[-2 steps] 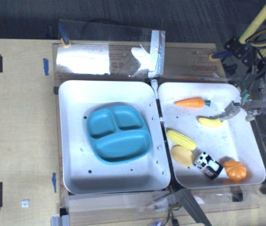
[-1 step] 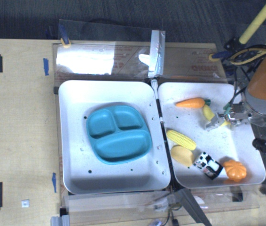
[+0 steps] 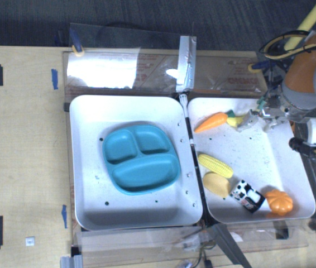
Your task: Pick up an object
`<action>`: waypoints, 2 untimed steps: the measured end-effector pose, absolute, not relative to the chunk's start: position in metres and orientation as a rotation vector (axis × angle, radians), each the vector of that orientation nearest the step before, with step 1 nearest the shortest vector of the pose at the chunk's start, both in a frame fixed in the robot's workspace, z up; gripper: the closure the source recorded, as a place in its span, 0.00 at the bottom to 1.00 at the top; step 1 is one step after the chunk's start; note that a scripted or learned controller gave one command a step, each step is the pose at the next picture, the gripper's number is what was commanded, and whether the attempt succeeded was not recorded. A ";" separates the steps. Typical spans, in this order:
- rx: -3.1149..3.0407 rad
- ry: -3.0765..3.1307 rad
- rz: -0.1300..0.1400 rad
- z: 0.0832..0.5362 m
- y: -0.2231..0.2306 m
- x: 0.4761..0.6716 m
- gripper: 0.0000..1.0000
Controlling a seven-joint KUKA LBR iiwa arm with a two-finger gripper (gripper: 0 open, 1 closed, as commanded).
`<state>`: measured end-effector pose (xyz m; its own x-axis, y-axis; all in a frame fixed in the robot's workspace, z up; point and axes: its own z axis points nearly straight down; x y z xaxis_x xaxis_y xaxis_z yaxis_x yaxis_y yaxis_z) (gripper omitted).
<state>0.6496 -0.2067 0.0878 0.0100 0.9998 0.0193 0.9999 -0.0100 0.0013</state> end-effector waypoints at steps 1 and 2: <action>-2.065 -2.335 0.007 0.087 -0.201 0.665 0.00; -2.061 -2.319 -0.005 0.088 -0.206 0.667 0.00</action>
